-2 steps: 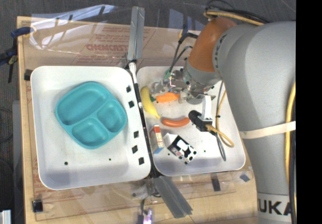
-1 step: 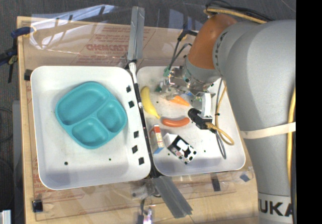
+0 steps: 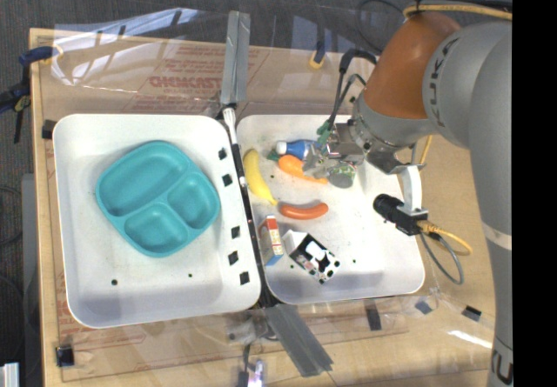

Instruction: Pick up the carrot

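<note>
The carrot (image 3: 291, 167) lies in the right bin (image 3: 396, 268), near its far edge, beside a banana (image 3: 256, 176). The gripper (image 3: 333, 159) hangs just beside it, probably to grasp; whether the jaws are open, I cannot tell.

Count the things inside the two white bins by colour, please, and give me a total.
Teal: 1, the divided plate
Yellow: 1, the banana
Orange: 1, the carrot
Red-orange: 1, the sausage
Blue: 1, the small bottle
Red and white: 1, the tube
Black and white: 1, the spotted toy
Total: 7
</note>
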{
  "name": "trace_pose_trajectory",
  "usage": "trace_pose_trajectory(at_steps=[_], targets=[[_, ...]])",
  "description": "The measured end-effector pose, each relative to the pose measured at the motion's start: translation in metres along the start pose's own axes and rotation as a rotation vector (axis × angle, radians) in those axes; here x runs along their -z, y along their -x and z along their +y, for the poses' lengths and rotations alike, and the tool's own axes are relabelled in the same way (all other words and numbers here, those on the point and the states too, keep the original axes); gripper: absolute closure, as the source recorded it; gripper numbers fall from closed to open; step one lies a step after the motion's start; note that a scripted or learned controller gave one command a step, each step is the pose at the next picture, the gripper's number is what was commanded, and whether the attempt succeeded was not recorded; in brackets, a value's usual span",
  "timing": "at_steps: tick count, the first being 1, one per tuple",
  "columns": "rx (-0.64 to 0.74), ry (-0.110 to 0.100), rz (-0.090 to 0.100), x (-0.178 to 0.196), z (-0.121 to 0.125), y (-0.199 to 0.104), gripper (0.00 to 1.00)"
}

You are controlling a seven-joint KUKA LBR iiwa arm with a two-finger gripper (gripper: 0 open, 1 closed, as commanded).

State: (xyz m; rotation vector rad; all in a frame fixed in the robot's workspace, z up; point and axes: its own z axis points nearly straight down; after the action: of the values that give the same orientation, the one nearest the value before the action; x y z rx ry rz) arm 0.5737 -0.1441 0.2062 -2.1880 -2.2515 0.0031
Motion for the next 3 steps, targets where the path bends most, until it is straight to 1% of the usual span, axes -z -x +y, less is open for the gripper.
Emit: trace_pose_trajectory(at_steps=[1, 2, 3], targets=[[0.000, 0.000, 0.000, 0.000, 0.000, 0.000, 0.00], [-0.131, -0.001, 0.001, -0.117, 0.048, 0.016, 0.00], [-0.012, -0.001, 0.000, -0.065, 0.083, 0.016, 0.00]])
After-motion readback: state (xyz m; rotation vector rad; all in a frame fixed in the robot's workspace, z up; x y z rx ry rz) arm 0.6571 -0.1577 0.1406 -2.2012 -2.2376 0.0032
